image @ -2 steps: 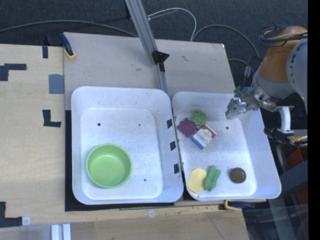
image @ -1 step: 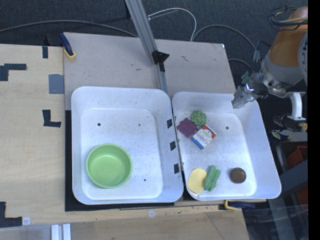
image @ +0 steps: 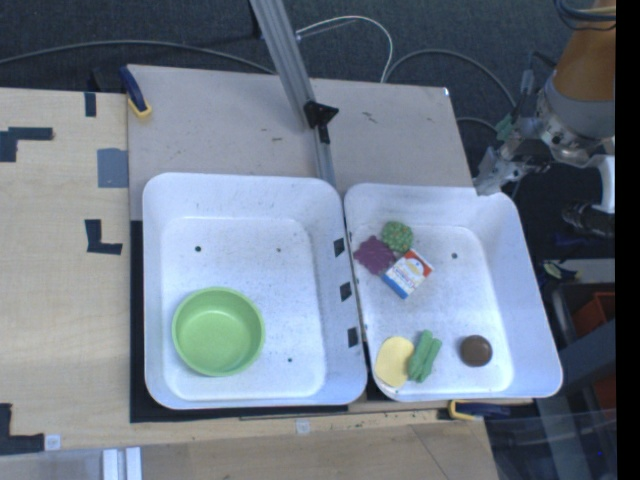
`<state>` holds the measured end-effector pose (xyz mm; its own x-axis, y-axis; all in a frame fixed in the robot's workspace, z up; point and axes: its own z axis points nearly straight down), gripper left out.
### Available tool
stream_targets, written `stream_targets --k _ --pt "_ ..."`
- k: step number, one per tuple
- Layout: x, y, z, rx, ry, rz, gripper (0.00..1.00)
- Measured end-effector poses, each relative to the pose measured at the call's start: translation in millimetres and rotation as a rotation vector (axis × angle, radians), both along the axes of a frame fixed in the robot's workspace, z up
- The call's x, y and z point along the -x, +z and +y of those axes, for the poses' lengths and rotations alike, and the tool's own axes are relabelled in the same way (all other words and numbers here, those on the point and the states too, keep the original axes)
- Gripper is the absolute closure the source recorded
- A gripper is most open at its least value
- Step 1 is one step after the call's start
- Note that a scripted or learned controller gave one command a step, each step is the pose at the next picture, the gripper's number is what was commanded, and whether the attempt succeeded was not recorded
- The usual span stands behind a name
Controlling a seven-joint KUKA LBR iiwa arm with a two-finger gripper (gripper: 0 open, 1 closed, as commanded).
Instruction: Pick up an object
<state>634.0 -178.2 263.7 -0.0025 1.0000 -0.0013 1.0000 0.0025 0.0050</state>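
1. Gripper (image: 492, 175) sits at about 2 o'clock in the camera view, just outside the right bin's (image: 520, 238) far right corner, above the bench. Can't tell its state at this size and blur; nothing visible in its grasp.
2. Arm comes in from the right, orange band at the top right corner.
3. Right bin contents, all lying loose:
   - green knobbly ball (image: 397, 235), touching purple piece (image: 374, 255) at its 7 o'clock
   - small carton (image: 407, 273), just at 5 o'clock of the ball
   - yellow piece (image: 394, 359) and green pod (image: 424, 355), side by side at the near edge
   - brown ball (image: 475, 350), near right
4. Left bin (image: 160, 208): green bowl (image: 217, 331) at 7 o'clock, upright.
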Motion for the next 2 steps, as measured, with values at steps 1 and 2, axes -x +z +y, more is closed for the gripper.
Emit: stream_targets --k 1,2 --pt "-1 31 1 -0.001 -0.001 0.002 1.0" --pt "1 27 45 -0.002 0.003 0.006 1.0"
